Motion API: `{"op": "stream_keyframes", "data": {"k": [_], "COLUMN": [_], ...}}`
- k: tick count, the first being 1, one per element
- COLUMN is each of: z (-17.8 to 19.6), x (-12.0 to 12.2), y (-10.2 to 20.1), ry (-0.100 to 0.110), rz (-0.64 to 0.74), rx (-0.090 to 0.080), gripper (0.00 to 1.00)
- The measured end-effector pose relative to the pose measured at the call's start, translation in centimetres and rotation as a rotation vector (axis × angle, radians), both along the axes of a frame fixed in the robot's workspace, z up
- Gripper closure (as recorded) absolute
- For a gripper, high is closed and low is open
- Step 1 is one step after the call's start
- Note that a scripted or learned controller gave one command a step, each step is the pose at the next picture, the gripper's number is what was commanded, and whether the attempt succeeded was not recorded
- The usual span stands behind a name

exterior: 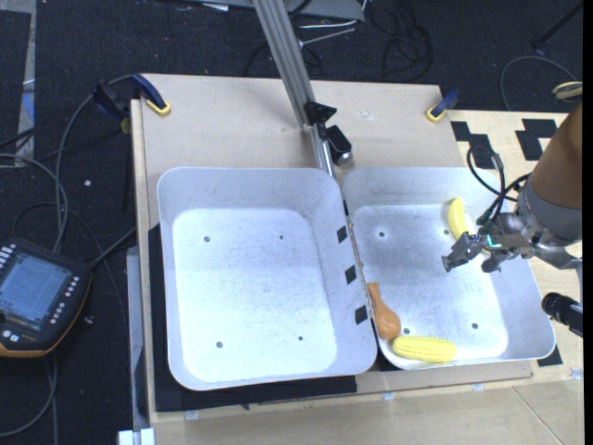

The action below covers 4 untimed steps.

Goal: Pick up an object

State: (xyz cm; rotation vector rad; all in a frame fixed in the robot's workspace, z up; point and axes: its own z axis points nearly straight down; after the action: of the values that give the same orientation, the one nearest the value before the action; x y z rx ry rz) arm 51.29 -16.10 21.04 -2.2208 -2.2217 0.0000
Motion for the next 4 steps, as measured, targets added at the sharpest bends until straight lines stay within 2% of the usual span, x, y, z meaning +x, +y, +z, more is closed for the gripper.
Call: {"op": "stream_keyframes", "data": {"k": [1, 3, 4], "z": [0.0, -9.9, -11.6], "x": [0.0, -0.3, -0.3], "y": [0.0, 2.0, 2.0], "ry": [0.000, 0.003, 0.001], "rz": [0.000, 0.000, 0.000], "rx": [0.000, 0.001, 0.000], "gripper": [0.00, 0.00, 0.00]}}
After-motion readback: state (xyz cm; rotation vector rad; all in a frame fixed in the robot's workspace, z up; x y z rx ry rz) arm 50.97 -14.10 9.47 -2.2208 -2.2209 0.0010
